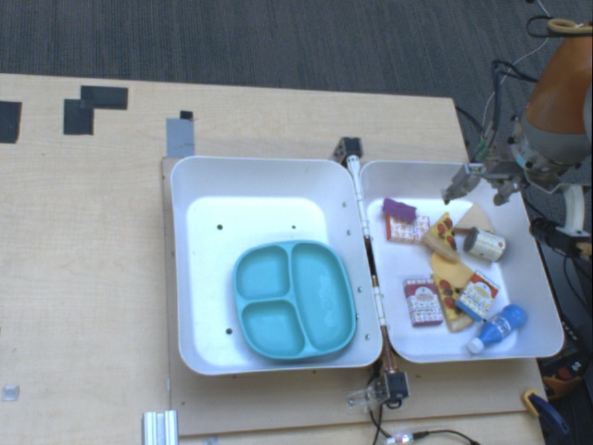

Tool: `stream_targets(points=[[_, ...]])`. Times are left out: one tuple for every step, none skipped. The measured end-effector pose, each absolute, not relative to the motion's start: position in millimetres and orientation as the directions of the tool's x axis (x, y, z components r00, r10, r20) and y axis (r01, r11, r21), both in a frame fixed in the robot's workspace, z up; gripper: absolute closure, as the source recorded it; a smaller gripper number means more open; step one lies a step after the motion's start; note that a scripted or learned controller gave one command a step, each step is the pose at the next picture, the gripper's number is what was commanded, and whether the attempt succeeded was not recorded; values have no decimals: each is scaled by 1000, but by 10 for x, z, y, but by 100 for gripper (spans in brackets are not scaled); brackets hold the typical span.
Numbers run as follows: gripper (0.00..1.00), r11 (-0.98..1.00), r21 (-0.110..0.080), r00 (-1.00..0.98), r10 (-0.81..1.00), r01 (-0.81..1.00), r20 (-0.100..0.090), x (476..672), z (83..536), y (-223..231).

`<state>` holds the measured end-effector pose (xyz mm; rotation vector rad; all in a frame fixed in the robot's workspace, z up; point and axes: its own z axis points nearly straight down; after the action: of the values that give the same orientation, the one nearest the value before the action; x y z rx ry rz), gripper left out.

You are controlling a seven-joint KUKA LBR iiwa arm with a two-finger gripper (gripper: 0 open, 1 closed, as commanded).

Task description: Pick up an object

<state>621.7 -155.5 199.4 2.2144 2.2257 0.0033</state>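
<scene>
The grey two-finger tool [482, 182] hangs spread and seemingly empty over the right white plastic bin's [547, 336] far edge, its toy clutter, including a small blue plastic bottle [498, 328], apparently unpicked.

Bright, even overhead light; mild glare on the white bins [269, 179], soft shadows along their inner walls, slightly soft focus, blurred arm [558, 91] at right.

We are seeing dark grey carpet [278, 17] running along the top of the frame, a pale wooden bench [83, 276] filling the left and centre, and black tape patches [93, 108] sitting upper left.
</scene>
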Motion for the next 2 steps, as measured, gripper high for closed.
stream_targets(points=[[0, 2, 3, -2, 1000, 1000, 0, 5636, 938, -1158], [100, 4, 6, -4, 1000, 1000, 1, 5648, 1043, -1149]])
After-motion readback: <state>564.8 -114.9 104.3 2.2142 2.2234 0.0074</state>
